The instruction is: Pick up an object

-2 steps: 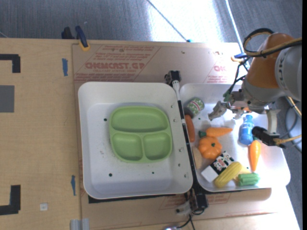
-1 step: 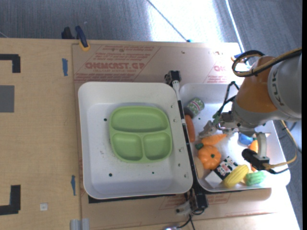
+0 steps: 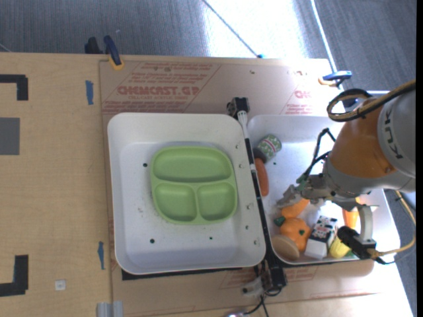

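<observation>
1. The arm [image 3: 370, 144] reaches in from the right and hangs over the right bin [image 3: 297, 127], with its jaws [image 3: 296, 193] low above the pile of small things at that bin's near end. The jaws look spread, with nothing seen between them, so the pick is judged not yet made.
2. The things to choose from all lie in the right bin: an orange pumpkin-like piece [image 3: 295, 230] just under the jaws, a tan round piece [image 3: 285, 246] at the near corner, a small black-and-white block [image 3: 321, 228], a yellow piece [image 3: 338, 246], an orange carrot-like stick [image 3: 262, 177] along the left wall, and a green-and-pink can-like item [image 3: 268, 146] farther up, apart from the rest.
3. The left bin [image 3: 125, 190] bears a green divided plate [image 3: 193, 183], which lies well apart from the jaws and is a poor target for them.
4. The nearest target is the pumpkin-like piece. A good attempt would centre the jaws over it before descending, since neighbours touch it on several sides.
5. The crowding is the main risk: a finger may land on the tan piece or the block and push the pile aside.
6. A straight lift after closing would keep the piece from catching the bin's wall.
</observation>
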Tool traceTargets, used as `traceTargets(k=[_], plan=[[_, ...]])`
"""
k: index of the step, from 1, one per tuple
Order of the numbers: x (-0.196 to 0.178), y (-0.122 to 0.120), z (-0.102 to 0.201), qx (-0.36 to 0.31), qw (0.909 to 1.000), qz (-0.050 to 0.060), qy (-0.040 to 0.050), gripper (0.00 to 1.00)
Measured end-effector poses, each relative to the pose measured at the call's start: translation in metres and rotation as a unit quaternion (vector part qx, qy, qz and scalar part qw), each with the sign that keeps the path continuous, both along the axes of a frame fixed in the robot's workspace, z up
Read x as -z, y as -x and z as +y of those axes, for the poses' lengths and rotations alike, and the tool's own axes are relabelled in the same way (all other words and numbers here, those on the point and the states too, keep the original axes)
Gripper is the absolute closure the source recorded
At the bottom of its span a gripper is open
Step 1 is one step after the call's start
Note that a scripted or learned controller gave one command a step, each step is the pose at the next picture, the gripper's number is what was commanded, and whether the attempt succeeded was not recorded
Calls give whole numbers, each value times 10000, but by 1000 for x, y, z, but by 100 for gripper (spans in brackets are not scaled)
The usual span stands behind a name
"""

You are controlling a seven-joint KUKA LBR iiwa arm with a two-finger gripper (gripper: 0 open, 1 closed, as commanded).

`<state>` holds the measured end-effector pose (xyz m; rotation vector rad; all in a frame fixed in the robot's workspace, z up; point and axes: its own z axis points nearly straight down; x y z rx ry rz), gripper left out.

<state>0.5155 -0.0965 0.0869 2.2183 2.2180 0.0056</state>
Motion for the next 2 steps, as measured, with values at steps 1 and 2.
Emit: traceTargets(k=[1,2], plan=[[-11,-2,-1,8,10000,-31,17,100],[-111,36,16,-6,10000,22,-4,100]])
